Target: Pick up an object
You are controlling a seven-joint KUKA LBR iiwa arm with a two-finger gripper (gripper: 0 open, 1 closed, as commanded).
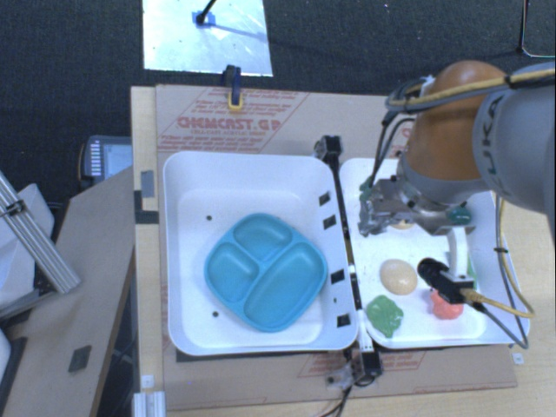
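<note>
The arm (473, 129) reaches over the right bin (360, 176), its gripper (380, 214) low near the bin's upper left; whether its fingers are spread or pressed together I cannot tell. Below it lie a cream egg (399, 276), a green piece (384, 314) and a red piece (446, 306). A blue plate (265, 270) sits in the left bin (187, 181)

One fixed camera looks down at a slant (from above the bench (148, 233)) on both bins (252, 168).

Beige egg-like piece (399, 276), green lump (384, 314), red-pink piece (446, 306) low in right bin (365, 181).
</note>
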